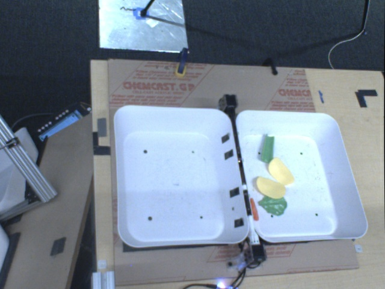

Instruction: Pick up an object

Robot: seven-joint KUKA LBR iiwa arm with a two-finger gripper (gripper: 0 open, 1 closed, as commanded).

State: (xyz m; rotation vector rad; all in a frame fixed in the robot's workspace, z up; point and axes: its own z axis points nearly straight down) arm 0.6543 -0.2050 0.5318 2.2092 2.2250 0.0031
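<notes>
In your right bin (346,179), four pieces sit near its left wall: a green block (267,149) farthest back, two yellow pieces (281,171) (271,187) overlapping in front of it, and a green lump (273,206) touching the nearer yellow. An orange sliver (254,209) lies by the wall. The left bin (174,161) adjoins.

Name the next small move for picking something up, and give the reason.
Probably bring the gripper in over the right bin: every item lies there. The green block looks the easiest target, since it lies apart, while the two yellow pieces touch each other.
</notes>
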